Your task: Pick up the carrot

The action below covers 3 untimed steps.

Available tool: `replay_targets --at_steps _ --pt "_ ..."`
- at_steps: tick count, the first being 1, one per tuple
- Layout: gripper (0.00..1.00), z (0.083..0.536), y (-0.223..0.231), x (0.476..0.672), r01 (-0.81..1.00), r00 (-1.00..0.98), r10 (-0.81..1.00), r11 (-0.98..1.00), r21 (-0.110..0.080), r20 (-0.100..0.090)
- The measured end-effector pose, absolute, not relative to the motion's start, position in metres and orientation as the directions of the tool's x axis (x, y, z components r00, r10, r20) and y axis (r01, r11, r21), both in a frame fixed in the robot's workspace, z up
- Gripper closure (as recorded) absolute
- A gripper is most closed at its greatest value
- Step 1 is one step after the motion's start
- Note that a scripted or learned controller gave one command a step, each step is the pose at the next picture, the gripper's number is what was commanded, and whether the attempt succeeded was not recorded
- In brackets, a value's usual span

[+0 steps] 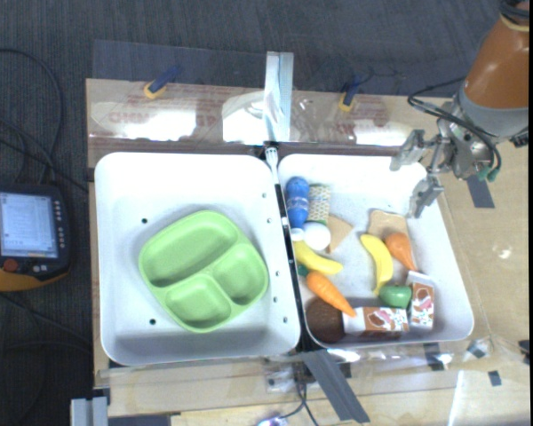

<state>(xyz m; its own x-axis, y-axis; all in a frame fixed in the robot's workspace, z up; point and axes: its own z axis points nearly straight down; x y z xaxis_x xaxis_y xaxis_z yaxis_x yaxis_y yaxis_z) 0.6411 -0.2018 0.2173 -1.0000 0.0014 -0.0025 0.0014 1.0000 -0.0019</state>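
I count bins 2: left bin (115,238), right bin (453,282) | green divided plate (204,269) 1 | carrots 2 (329,293) (401,248) | bananas 2 (316,260) (377,257) | blue bottle (297,202) 1 | small cartons 2 (384,319) (422,302)

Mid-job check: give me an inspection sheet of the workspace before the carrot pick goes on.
Surface: two white bins; left bin, right bin.
Job's things: carrot lies in the right bin near the divider, beside a banana.
Clutter: second banana, blue bottle, cartons; green tray in left bin.
End effector: above the right bin's far corner, apart from the carrot.
Cables: black cable at left.
Surroundings: pendant, dark floor.
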Motion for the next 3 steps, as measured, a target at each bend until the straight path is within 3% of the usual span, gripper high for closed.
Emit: replay_targets --at_steps 1,2,3 --pt "0.0 0.1 -0.209 0.621 -0.018 -1.0 -0.018 1.0 -0.005 -0.012" --pt "0.0 0.096 -0.222 0.582 0.091 -0.995 0.091 0.996 -0.003 -0.029" --pt "0.0 0.096 -0.163 0.598 0.353 -0.935 0.353 0.936 0.003 -0.027"
